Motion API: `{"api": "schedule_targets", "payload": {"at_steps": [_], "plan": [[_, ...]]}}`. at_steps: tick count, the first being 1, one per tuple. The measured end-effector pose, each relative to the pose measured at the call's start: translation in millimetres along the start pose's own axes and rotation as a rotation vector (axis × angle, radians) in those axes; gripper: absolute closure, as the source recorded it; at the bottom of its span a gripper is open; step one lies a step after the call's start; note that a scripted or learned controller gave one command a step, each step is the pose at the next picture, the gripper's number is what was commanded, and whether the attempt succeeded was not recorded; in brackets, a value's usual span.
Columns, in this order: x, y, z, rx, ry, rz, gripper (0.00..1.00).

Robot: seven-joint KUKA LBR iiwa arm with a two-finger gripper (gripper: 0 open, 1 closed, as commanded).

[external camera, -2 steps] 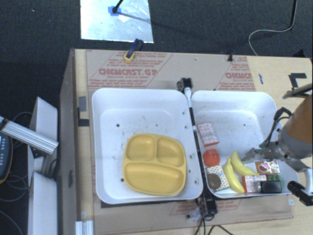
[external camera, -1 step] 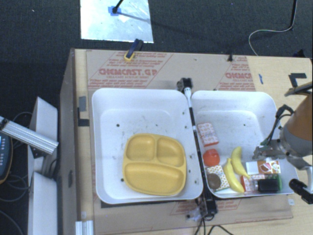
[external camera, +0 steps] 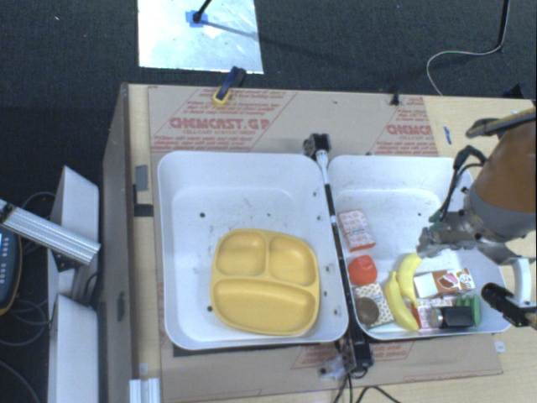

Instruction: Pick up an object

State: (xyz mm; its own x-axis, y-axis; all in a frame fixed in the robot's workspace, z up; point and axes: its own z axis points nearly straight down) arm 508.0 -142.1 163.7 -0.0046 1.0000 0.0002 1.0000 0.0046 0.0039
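Banana (external camera: 401,295) — gripper (external camera: 438,240), seemingly, just above.

Two white bins (external camera: 252,175). Yellow divided plate (external camera: 266,281), plain. Yellow banana (external camera: 403,292). Orange-red round piece (external camera: 362,270). White packet (external camera: 356,229), pink-red print. White carton (external camera: 443,283), red and brown print. Dark green and black bottle (external camera: 460,316). Tan bench board (external camera: 252,120), red lettering. Grey arm (external camera: 503,196), orange band. Dark grey carpet (external camera: 67,57); silvery sheet (external camera: 200,23), blue tape.
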Motion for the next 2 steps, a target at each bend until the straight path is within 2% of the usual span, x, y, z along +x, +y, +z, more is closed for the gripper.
{"api": "schedule_targets", "payload": {"at_steps": [1, 2], "plan": [[41, 10, 15, 0.003, 0.001, 0.001, 1.0], [28, 30, 20, 0.002, -0.001, 0.001, 1.0]]}}
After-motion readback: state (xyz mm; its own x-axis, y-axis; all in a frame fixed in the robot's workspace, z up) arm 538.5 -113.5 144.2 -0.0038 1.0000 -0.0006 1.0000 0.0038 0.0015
